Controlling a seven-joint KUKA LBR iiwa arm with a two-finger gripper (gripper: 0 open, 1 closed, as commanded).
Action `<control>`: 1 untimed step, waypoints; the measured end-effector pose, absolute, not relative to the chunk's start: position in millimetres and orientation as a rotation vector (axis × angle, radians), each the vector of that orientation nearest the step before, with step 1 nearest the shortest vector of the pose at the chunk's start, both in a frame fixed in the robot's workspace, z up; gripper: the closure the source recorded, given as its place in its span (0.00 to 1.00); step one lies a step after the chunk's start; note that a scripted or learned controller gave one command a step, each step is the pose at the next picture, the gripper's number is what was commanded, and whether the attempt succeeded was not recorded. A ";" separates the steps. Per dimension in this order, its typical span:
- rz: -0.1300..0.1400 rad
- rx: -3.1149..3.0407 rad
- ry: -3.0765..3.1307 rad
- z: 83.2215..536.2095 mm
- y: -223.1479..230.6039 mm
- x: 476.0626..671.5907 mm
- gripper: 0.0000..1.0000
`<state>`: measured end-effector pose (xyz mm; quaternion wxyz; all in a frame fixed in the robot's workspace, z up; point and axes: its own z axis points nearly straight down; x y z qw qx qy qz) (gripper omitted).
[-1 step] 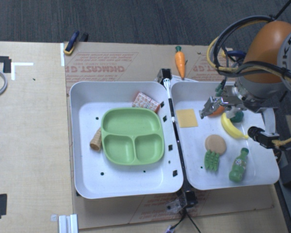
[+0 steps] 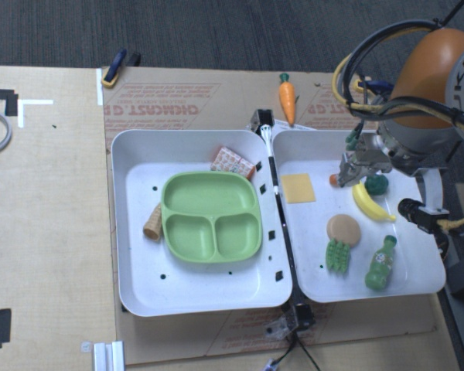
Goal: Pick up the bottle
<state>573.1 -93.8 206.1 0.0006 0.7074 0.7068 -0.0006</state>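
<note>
Cardboard-covered bench, two white bins, green bottle (image 2: 380, 263) lying at right bin's (image 2: 417, 284) near edge, gripper (image 2: 351, 171) well apart toward far side, beside banana (image 2: 372, 203), jaw state indiscernible.

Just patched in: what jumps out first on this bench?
The big green tray fills most of the left bin. In the right bin, the arm's gripper hangs at the far side by the banana, while the green bottle lies at the near edge. A carrot sits outside, behind the bins.
</note>
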 end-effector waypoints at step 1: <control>-0.002 1.994 2.428 191.9 -20.7 582.5 1.00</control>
